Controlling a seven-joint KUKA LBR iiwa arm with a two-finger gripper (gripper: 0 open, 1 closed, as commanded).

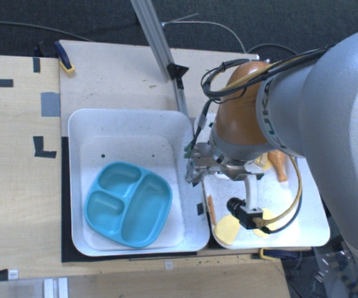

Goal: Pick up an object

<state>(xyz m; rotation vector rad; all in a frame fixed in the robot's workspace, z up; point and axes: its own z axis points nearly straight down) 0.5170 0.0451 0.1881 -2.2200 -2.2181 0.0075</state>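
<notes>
From the camera view, the arm (316, 104) reaches in from the right and bends down over the wall shared by the left bin (73, 166) and the right bin (309, 228), both standing on the counter (17, 185). Its metal wrist hardware sits low, right at that divide. This looks like the approach step of a pick, with nothing lifted yet. Whether the jaws are spread or pressed together I cannot tell, since the wrist and its cables cover them from above. The candidates for picking lie on either side. A blue divided plate (129, 203) lies flat in the near part of the left bin, apart from the arm. In the right bin, a yellow piece (227, 230) rests at the near left corner, and a thin orange stick (210, 210) lies along the left wall. An orange piece (279, 165) farther right is partly hidden by the arm. The stick and the yellow piece seem the likeliest targets, being nearest. The next move would likely call for settling over one of them, clear of the bin wall, before closing. The arm's bulk hides much of the right bin's floor, so more objects may lie beneath it. A small dark thing (199, 208) on the divide is too small to identify.
</notes>
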